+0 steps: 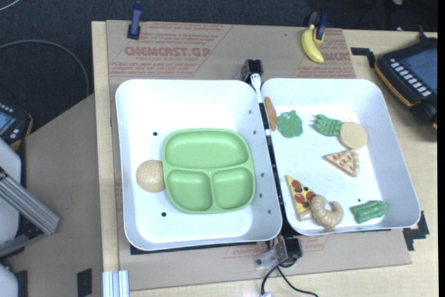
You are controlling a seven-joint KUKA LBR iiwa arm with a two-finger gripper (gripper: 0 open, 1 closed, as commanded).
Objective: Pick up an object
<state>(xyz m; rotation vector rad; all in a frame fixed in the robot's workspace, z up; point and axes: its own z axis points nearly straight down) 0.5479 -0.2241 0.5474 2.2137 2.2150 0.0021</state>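
Camera view looks down at a slant on two white bins set side by side on a brown board, and from where I stand nothing has been lifted yet. As for the gripper, I cannot tell whether it is released or clenched. The left bin (132, 108) holds a green divided plate (208, 170) with a pale round bun (149, 176) touching its left edge. The right bin (389, 115) holds the smaller pieces, toy food by the look of it: a leafy green piece (290, 124) near the dividing wall, a round cracker (353, 135) just beside a spiky green piece (327, 125), a pizza slice (343, 163) lying alone in the middle, and a croissant (327, 212) touching a second pizza slice (300, 195) at the near edge. I'd judge all of these light and stiff, probably smooth plastic (so a little slippery). The flat slices look hard to get under, and the plate seems too broad to span. The croissant looks the kindest target: it stands up plump from the floor of the bin, and a grip across its narrow middle should hold, though the slice next to it may get nudged. The bun is another fair choice, taken across its width, away from the plate's rim.
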